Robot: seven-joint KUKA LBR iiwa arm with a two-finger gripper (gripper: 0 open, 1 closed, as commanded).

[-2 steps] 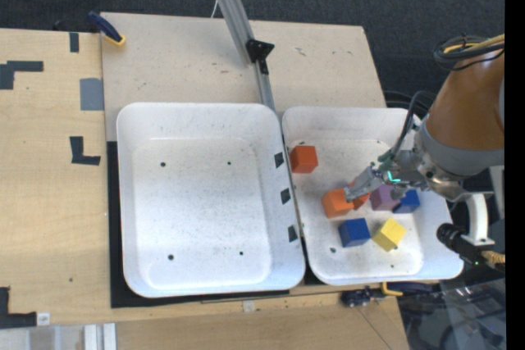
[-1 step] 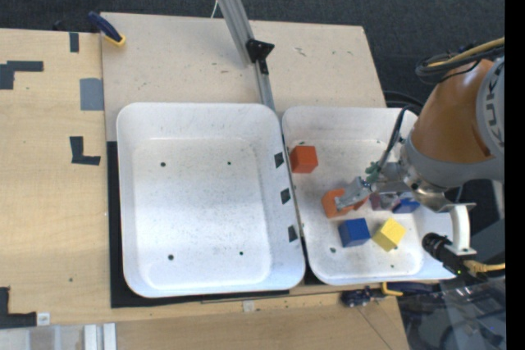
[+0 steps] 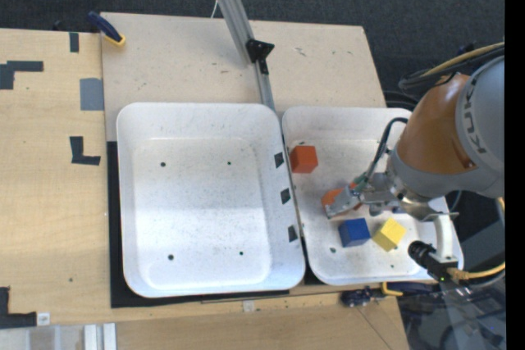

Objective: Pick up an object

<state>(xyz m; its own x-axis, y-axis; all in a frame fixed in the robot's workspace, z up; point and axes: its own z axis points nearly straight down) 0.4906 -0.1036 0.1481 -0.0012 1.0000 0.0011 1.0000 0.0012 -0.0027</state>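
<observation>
there, the small orange piece (image 3: 331, 197) lies beside the fingers (image 3: 344, 204).

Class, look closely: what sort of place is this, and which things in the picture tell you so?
Probably a robotics lab test bench: a grey-and-orange robot arm reaches over two white bins, with small coloured blocks for picking practice.

Two shallow bins are sitting side by side on a bench (image 3: 49, 176), the left bin (image 3: 131, 135) touching the right bin (image 3: 328, 117) along their shared edge. In the right bin, a cube (image 3: 304, 159) is lying near the shared edge toward the back, while a second cube (image 3: 354, 232) and a third cube (image 3: 390, 234) are lying just beside each other toward the front. The arm (image 3: 447, 135) is reaching in from the right over that bin, its gripper (image 3: 340, 205) sitting between the back cube and the front pair, with a small block (image 3: 331, 197) at its tip.
</observation>
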